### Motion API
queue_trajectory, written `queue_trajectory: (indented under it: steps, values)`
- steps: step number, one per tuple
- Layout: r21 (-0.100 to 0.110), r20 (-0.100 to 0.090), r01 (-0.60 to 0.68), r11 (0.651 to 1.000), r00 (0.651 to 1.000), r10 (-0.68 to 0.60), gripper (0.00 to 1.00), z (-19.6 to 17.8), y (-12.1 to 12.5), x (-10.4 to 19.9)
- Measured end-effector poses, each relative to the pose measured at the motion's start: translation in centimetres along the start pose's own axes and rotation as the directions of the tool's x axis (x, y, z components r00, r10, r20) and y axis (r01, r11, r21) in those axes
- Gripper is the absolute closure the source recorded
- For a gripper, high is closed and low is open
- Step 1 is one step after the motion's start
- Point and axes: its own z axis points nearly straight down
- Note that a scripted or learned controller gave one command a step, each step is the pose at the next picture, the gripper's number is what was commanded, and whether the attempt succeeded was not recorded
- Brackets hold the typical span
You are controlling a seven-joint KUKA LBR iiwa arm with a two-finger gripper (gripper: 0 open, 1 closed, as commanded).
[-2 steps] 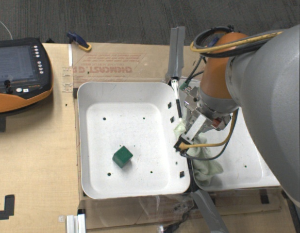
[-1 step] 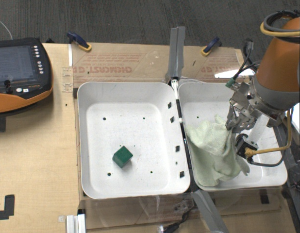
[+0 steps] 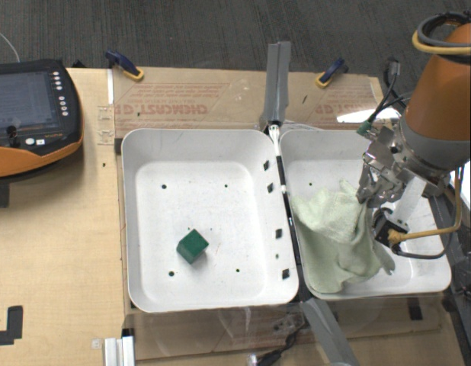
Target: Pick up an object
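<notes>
- Hand (image 3: pixel 366 197) low over the right bin (image 3: pixel 327 147), at the upper right edge of a pale green cloth (image 3: pixel 338 235), reaching in under the grey arm (image 3: pixel 441 105) with its orange band.
- Cloth bunched and drawn up toward the hand along that edge, hanging in a fold below it, the rest lying slack on the bin floor.
- Cannot tell whether clenched or released: fingertips lost against the cloth and the dark wrist parts.
- Cannot tell either whether any cloth sits between the fingers, so no grasp to be claimed.
- Judged stage: at the grasp itself, or at the very start of a lift; most of the cloth resting in the bin, so the pick not done.
- Left to do, by that reading: secure the pinch, raise until the whole cloth hangs free of the bin floor.
- Other candidate: a small green block (image 3: pixel 193 245) lying untouched in the left bin (image 3: pixel 144 227), well apart from the hand.
- Further out on the surface (image 3: pixel 52 242): a control tablet (image 3: pixel 30 113) at the far left.
</notes>
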Motion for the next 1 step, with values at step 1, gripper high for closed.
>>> queue_trajectory:
  steps: [1]
  values:
    - [0.001,-0.005,-0.272,0.962,0.962,0.272,1.0,11.31,-2.43,1.59]
